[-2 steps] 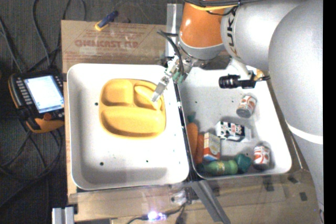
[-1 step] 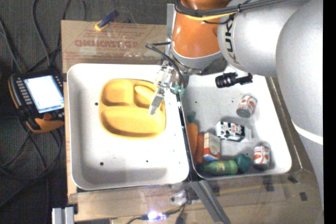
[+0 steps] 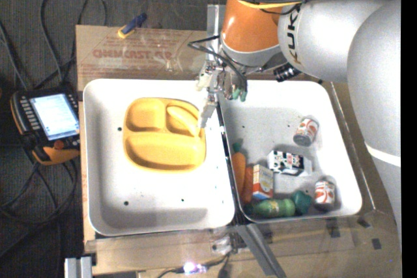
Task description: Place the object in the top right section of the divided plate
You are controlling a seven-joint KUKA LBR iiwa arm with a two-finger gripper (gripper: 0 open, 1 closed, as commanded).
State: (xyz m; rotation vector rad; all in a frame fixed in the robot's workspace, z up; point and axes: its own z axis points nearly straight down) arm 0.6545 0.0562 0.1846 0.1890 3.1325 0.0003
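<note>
One gripper (image 3: 207, 115), jaw state not discernible, at right edge of one yellow divided plate (image 3: 164, 135); beyond it, two cans (image 3: 305, 131), one carrot (image 3: 239, 169).

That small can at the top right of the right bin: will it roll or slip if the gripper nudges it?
The can looks tilted or on its side on the smooth bin floor, so a nudge would probably roll it. It stands apart from the other items, so nothing would stop it before the wall. Its small size suggests it is light and could skid.

Your teach pendant (image 3: 49, 115) left of the bins, blue-and-yellow marker (image 3: 131, 25) on the cardboard sheet (image 3: 140, 55) behind them.
</note>
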